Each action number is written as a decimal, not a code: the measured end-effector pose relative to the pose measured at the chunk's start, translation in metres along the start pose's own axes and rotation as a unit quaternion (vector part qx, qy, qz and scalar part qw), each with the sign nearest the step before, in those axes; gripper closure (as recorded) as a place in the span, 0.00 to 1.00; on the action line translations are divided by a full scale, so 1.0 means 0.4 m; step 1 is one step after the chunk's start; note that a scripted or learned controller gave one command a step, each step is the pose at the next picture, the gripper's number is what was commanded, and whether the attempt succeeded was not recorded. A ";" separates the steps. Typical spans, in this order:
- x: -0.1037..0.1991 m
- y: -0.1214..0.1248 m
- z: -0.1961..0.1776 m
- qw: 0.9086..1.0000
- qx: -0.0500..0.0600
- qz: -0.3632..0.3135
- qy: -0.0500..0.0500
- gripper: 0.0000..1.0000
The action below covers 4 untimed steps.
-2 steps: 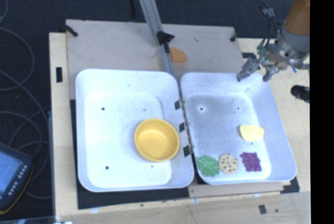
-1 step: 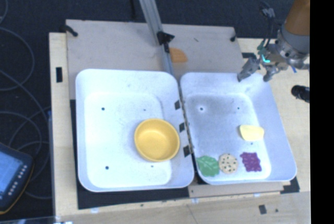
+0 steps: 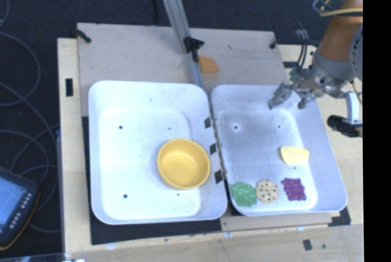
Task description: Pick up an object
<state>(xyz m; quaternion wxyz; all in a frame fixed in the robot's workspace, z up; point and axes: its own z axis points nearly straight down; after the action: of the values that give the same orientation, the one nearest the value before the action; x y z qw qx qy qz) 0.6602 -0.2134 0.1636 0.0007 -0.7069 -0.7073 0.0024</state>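
Listing contents, right bin (image 3: 317,132): one pale yellow wedge (image 3: 294,155) near the right wall, seemingly a soft or foam piece, judged light and slightly yielding; one green leafy piece (image 3: 244,193), one round speckled cookie (image 3: 266,190) and one purple cluster (image 3: 294,189), ranged in a row along the near edge, all flat and low, probably light toy food, hard to pinch except across their short width; left bin (image 3: 110,132): one yellow bowl (image 3: 183,163), upright, smooth and likely slippery, best taken at the rim with one finger inside and one outside; gripper (image 3: 292,96): poised over the far right corner of the right bin, fingers spread apart, nothing between them; nearest candidate is the yellow wedge, well apart from the gripper toward the near side; a grasp across its narrower sides looks most secure.
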 end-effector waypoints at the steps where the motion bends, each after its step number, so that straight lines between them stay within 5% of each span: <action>1: -0.003 -0.013 0.156 1.000 0.000 0.000 0.000 0.00; 2: -0.007 -0.012 0.154 1.000 -0.002 0.000 -0.001 0.00; 3: -0.010 -0.010 0.124 1.000 -0.004 -0.001 -0.002 1.00; 4: -0.027 0.011 -0.026 1.000 -0.006 0.000 0.000 1.00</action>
<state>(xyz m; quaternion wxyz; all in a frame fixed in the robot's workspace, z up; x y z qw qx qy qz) 0.6645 -0.2241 0.1741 -0.0036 -0.7066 -0.7076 -0.0022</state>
